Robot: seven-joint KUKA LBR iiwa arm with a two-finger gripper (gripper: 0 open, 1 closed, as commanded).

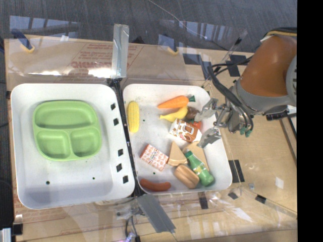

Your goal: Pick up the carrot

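Observation:
The carrot [173, 102], orange with a green tip at its right end, lies near the far edge of the right bin [151, 135]. A yellow banana [174, 115] lies just in front of it. My gripper [209, 121] hovers at the right bin's right side, to the right of the carrot and apart from it. Its fingers [211, 106] are spread open with nothing between them.
The right bin also holds a corn cob [133, 116], a snack packet [183, 131], a red box [154, 157], a cheese wedge [176, 155], a green bottle [199, 167], a hot dog bun [185, 176] and a sausage [155, 186]. The left bin [30, 180] holds a green divided tray [67, 130].

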